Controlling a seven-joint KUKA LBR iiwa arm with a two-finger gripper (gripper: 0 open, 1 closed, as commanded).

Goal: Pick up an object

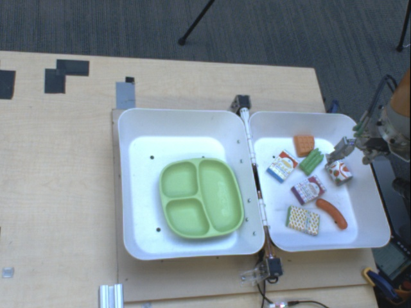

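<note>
The right bin (366, 230) holds several small items: an orange block (304, 144), a green piece (311, 161), a white, blue and red carton (282, 167), a purple and white packet (308, 189), a red sausage (332, 213), a yellow patterned packet (303, 220) and a small white and red item (339, 172). My gripper (341, 154) reaches in from the right edge and hangs over the bin's right side, just above the white and red item. Whether it touches that item is unclear.
The left bin (138, 172) holds a green divided plate (201, 197). A raised divider (252, 172) runs between the two bins. The arm's body (393, 124) sits over the right bin's far right corner. Wooden bench surface spreads to the left.
</note>
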